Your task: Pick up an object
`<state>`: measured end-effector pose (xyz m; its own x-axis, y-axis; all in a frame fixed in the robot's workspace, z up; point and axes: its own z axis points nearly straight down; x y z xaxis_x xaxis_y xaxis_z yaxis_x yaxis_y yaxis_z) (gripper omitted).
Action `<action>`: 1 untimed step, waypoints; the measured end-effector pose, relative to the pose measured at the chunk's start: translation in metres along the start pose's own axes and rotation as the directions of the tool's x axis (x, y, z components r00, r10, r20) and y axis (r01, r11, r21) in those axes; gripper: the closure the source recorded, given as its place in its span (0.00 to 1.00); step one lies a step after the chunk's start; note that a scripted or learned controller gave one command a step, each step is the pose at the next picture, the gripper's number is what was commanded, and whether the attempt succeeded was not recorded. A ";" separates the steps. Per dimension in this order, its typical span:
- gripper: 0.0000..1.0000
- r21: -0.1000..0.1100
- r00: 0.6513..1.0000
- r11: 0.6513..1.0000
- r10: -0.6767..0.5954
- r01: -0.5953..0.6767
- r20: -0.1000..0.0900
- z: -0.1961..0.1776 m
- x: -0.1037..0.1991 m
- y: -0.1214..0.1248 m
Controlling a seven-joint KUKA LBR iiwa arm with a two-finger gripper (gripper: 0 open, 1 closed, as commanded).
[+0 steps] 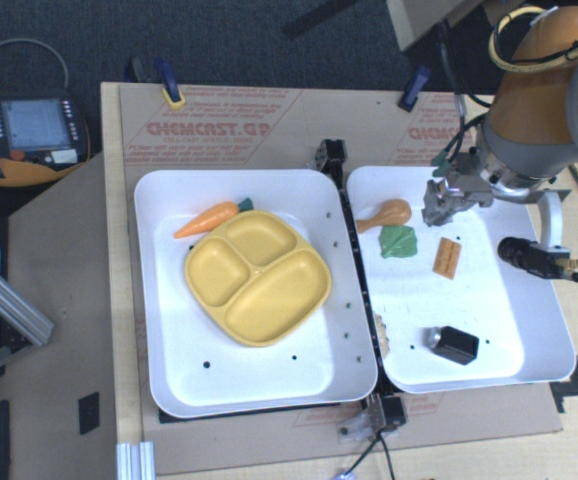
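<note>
In the right white bin [529, 363], the tan pear-shaped toy [387, 213] lies just behind the green leafy piece [399, 241], the orange ridged block [447, 258] right of that piece, the black box-shaped object [456, 345] well before it.

You have two white bins on the bench: the left bin [159, 298] and the right bin [529, 338]. In the left bin you can count two things: one yellow divided tray [259, 278] with three compartments, and one orange carrot [206, 219] at its far left. In the right bin you can count four things: one tan pear-shaped piece [389, 213] at the far left, one green leafy piece [399, 241] just near of it, one small orange block [447, 258] to the right of that, and one black box [456, 345] toward the near side. That gives you six loose things in all.
</note>
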<state>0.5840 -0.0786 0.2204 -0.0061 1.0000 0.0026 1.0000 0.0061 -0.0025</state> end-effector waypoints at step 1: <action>1.00 0.000 1.000 1.000 0.001 -0.001 0.000 -0.003 0.045 -0.006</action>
<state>0.5778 -0.0336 0.2232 -0.0055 1.0000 0.0022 1.0000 0.0055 -0.0022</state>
